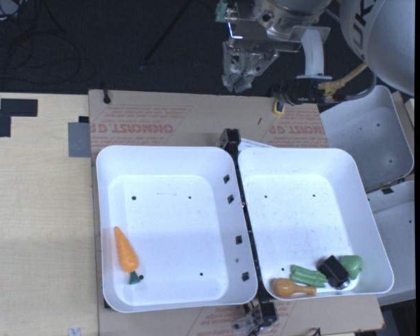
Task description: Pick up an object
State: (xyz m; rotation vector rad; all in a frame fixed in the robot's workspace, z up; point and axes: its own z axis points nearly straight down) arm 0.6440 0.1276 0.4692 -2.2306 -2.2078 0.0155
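1. Both bins, left (165,161) and right (301,161), are white, with small dark specks.
2. Near the left bin's front-left corner: an orange carrot (125,249) with a dark green tip.
3. In the right bin's front-right corner: a green pod (307,275), a black block (333,271), a green piece (352,263), and an orange-tan, perhaps pear-shaped, item (291,288).

view: single fixed camera above bench | facing: down at a slant | range: both bins (98,187) fit whole | gripper (243,72) at top, beyond bins

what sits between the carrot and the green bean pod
In the camera view, bare white floor of both bins and the black divider lie between the carrot and bean pod.
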